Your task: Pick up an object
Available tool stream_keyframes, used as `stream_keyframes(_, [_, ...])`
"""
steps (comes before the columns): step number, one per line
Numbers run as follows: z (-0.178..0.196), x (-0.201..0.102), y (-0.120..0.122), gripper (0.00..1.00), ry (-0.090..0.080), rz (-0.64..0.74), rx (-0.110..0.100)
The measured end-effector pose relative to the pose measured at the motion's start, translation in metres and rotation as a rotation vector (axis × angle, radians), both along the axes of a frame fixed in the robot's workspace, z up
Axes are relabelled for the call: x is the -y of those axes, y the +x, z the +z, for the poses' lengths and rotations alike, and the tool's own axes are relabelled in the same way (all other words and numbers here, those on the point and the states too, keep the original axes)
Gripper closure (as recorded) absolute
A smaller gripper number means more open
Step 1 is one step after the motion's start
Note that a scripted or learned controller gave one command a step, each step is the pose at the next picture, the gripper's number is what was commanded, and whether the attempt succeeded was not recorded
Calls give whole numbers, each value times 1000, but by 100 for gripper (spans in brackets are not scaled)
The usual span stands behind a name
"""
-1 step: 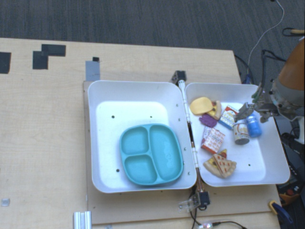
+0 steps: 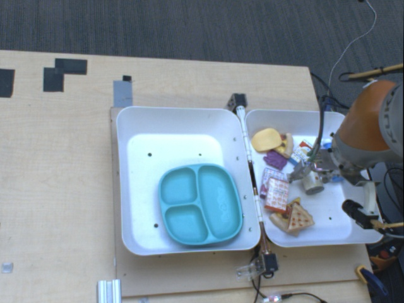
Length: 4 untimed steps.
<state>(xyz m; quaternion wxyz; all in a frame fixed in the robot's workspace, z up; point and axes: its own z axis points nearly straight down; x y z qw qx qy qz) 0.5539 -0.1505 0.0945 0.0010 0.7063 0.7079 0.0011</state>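
On the counter stand two white bins: the left bin holds one teal three-compartment tray, its long axis running from about 10 to 4 o'clock, and the right bin holds a small heap of objects. Nearest lies one toast-like wedge pointing toward 4 o'clock, above it one red-and-white printed packet with its long axis near 12 to 6, then one purple piece and, farthest, one yellow piece. The tool sits low in the right bin with the packet just at its 8 o'clock and the wedge at its 7, and whether it is released or clenched I cannot tell.
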Motion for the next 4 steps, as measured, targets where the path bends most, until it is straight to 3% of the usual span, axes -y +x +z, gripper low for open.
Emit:
stream_keyframes(1, [11,-1,1,100,0,2,3])
stream_keyframes(2, [124,-30,-66,100,0,2,1])
stream_keyframes(3, [140,-101,-13,100,1,4,0])
stream_keyframes(4, [144,-138,-61,100,1,4,-2])
